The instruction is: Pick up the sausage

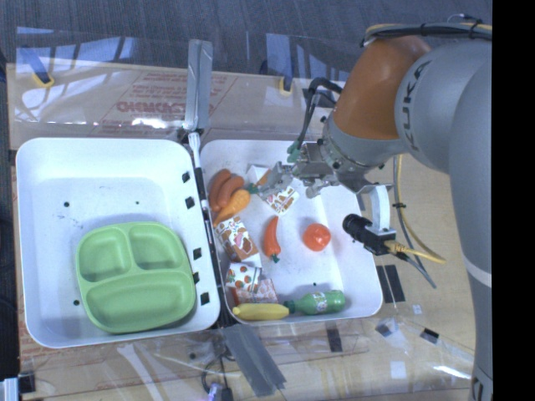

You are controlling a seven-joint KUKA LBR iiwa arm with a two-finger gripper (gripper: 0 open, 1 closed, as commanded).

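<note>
The grey arm (pixel 443 98) with its orange band fills the 2 o'clock part of the scene and reaches toward the centre. Below it the tabletop (pixel 418 341) carries two shallow white bins side by side: the left bin (pixel 50 190) at 9 o'clock and the right bin (pixel 351 282) near the centre.

In the left bin, toward 7 o'clock, lies a green divided plate (pixel 134 276) with three compartments.

The gripper (pixel 294 174) hangs over the upper part of the right bin, at about 12 o'clock within that bin; whether it is parted or closed cannot be told, as its end blends with a small printed carton (pixel 281 197) just under it.

The sausage (pixel 220 189), an orange-brown pair of links, lies against the right bin's left wall at roughly 10 o'clock in that bin, near the gripper but apart from it, with an orange carrot-like piece (pixel 234 202) touching its lower side.

Below these, a snack packet (pixel 236 239) and a second packet (pixel 247 281) lie along the left wall. A red chilli (pixel 272 237) lies at the bin's centre, a round tomato (pixel 317 236) at its 3 o'clock. Along the 6 o'clock wall sit a yellow banana (pixel 261 312) and a green bottle (pixel 319 302), end to end.
</note>
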